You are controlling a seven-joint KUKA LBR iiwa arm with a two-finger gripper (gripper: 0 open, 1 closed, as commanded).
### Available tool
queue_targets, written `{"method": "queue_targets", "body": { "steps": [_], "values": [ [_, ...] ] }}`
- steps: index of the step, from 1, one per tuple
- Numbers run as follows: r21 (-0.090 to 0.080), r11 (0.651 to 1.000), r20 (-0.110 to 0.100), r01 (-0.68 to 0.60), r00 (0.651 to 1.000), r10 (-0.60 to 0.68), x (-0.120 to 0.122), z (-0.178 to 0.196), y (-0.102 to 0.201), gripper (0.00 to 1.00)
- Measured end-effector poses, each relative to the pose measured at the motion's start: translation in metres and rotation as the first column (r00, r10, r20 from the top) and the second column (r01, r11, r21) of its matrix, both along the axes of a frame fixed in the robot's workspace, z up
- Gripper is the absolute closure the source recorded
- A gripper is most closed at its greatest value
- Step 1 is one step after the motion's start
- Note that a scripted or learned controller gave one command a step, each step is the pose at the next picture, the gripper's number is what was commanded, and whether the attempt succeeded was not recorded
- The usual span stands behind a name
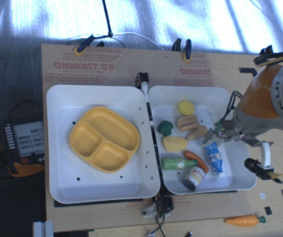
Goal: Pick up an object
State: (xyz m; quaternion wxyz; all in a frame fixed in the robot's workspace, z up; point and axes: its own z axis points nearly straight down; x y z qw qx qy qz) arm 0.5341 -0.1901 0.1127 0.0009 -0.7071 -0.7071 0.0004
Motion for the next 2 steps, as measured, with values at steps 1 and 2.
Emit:
{"method": "queue_targets", "body": {
  "steps": [1,2],
  "values": [
    [0.000,1.000,0.000,-0.001,1.000,0.001,-0.028,0.016,0.070,1.00],
    [-0.001,1.000,0.002,-0.001,1.000,0.001,-0.050,0.157,0.130,1.00]
  ]
}}
